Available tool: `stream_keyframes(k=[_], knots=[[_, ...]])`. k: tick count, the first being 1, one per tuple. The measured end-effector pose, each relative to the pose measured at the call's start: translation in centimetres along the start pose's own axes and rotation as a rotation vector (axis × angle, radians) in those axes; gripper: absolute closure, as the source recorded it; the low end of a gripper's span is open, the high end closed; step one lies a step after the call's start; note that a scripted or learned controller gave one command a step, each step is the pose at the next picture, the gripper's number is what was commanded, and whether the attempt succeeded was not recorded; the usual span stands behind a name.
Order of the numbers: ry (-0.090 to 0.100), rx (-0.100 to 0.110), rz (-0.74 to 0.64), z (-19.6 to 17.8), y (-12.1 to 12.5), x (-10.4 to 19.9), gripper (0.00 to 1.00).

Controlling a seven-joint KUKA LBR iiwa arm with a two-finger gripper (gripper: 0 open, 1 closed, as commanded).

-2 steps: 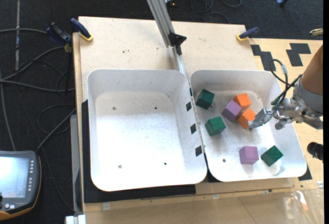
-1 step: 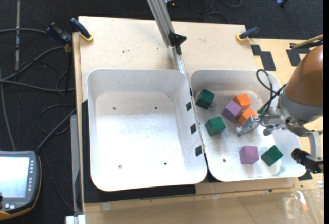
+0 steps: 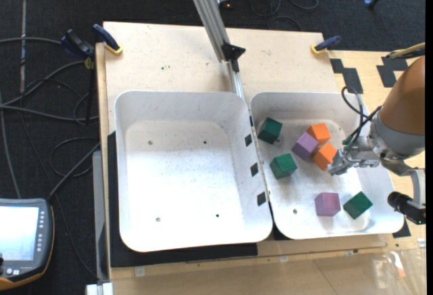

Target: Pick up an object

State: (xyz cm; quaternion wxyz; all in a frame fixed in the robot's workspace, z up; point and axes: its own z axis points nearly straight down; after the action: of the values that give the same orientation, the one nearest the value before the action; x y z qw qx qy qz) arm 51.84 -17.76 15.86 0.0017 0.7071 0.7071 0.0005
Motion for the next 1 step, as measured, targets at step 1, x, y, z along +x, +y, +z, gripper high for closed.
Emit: stream_keyframes(k=[1], knots=[[0.0, -0.004, -0.004, -5.49, 0.15, 1.0, 1.0]])
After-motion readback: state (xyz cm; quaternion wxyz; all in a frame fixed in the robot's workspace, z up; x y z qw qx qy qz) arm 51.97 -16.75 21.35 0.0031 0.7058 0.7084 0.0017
